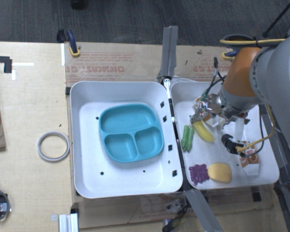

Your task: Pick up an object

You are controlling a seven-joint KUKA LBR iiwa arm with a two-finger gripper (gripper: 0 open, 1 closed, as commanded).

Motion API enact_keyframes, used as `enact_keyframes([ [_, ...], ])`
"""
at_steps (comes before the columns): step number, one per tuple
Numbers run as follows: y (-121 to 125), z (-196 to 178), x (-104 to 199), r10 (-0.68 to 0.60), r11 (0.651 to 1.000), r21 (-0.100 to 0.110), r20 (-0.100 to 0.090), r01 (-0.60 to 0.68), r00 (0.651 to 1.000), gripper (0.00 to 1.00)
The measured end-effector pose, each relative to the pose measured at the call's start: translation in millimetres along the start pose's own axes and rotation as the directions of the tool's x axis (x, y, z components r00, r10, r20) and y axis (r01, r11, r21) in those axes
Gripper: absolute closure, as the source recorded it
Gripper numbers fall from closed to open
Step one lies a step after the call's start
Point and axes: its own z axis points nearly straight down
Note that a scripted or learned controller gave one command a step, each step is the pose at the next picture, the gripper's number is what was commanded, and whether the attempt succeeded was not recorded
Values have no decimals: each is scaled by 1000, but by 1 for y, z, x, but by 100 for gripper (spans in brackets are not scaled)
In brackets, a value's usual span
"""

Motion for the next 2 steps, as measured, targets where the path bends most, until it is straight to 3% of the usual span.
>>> enact_keyframes([
  [1, 0, -8, -2, 4, 1000, 3, 1, -4, 1000, 100],
  [2, 54, -102, 42, 95, 995, -4, 0, -95, 995, 100],
])
